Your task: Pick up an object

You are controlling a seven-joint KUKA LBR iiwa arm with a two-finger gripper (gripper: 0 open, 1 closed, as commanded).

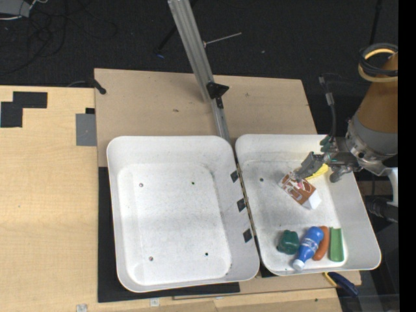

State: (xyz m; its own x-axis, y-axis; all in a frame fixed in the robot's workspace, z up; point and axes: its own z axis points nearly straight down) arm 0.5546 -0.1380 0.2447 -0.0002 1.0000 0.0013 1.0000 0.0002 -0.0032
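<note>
step: reaching for a thing | gripper: low over the right bin, cannot tell if open or holding | packet: in that bin, just beside gripper | next: close on packet, lift straight up

Both bins are white with fine dark speckles: the left bin and the right bin. Just beside the dark grey gripper lies a yellow piece, and next to it a packet printed in brown, red and white. Farther from the fingers are a dark green object, a blue bottle with a white cap, an orange object and a bright green block.
</note>
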